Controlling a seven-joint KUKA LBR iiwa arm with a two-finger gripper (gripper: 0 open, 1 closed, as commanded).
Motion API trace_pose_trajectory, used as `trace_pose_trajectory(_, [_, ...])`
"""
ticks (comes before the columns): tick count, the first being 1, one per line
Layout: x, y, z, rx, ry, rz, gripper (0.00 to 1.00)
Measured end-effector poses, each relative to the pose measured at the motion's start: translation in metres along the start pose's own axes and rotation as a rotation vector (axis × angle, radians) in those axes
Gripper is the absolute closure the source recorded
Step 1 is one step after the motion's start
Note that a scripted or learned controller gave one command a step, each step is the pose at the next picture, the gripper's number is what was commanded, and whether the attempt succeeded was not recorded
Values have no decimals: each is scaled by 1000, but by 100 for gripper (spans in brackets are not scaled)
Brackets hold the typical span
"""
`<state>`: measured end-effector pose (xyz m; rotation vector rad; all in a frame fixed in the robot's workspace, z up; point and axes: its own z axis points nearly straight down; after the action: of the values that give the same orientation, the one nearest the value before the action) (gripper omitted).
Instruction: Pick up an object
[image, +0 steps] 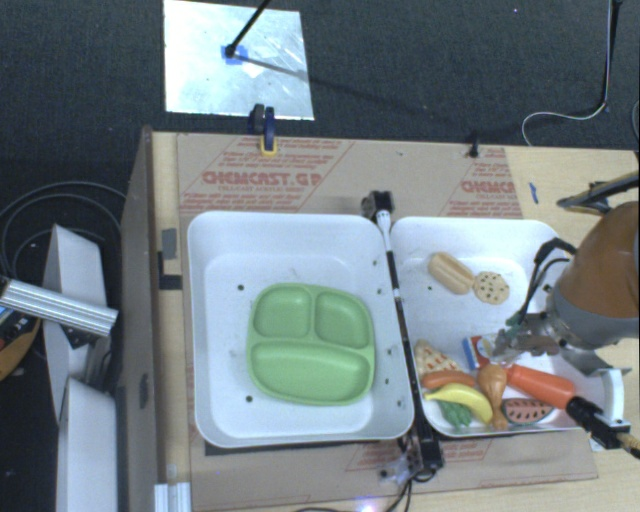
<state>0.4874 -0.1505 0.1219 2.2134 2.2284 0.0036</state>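
The right bin (470, 235) holds several toy foods: a bread roll (451, 272), a round cookie (490, 288), a pizza slice (432, 358), a yellow banana (461, 398), a brown chicken leg (491, 380), an orange carrot (542, 382), a watermelon slice (525, 409) and a small red and blue packet (471, 350). My gripper (510, 340) hangs low at the bin's right side, just above the chicken leg and the carrot's left end. The orange-banded arm reaches in from the right.
The left bin (215, 300) bears a green divided plate (312, 343). A black rail (392, 275) separates the two bins. Cardboard lies under both bins, and cables and metal parts sit off the bench at the left.
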Motion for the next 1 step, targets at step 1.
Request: trace_pose_trajectory(1, [-59, -2, 20, 1, -4, 10, 100])
